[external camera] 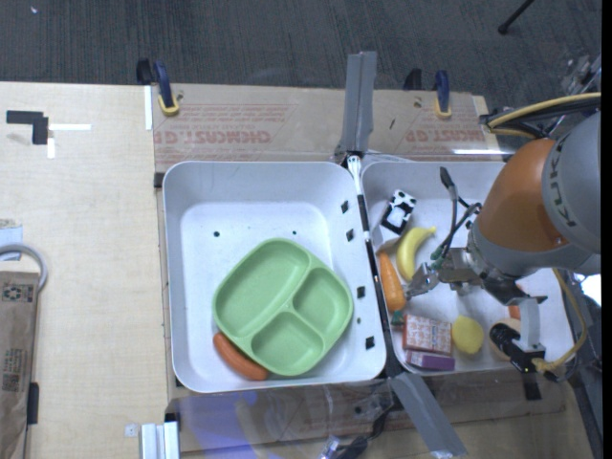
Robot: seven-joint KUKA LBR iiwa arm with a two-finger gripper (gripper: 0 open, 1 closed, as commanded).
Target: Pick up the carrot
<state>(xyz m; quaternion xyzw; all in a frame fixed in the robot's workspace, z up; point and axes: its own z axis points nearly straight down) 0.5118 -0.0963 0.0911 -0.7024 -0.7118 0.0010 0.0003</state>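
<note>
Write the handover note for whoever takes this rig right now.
Gripper: low in the right bin, beside the carrot, nothing seen between its fingers.
Carrot: lying along the right bin's left wall, just below the banana.
Also in that bin: lemon, small box.
Left bin: green divided plate, sausage at its lower-left edge.
Done: approach. Left: grasp and lift the carrot.

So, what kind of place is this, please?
Probably a robot test bench in a lab, not a kitchen. Two white bins are clamped to a cardboard-covered table, toy food such as the carrot and banana lies inside, and the grey-orange arm reaches in.
</note>
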